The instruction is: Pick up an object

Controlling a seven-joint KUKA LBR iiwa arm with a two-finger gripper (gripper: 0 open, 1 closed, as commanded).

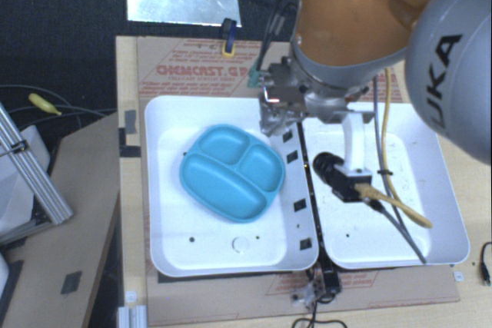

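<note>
Printed in red, "CHEMCAST" is read on the cardboard beneath the bins; "KA" is seen on the arm. A blue divided plate lies in the left bin. The gripper is poised above its upper-right edge; whether anything is grasped cannot be told.

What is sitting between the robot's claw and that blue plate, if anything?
Nothing visible stands in the way. The gripper hangs above the top right edge of the blue divided plate, near the wall where the two bins meet. The plate lies alone in the left bin, with no other thing on or beside it.
</note>
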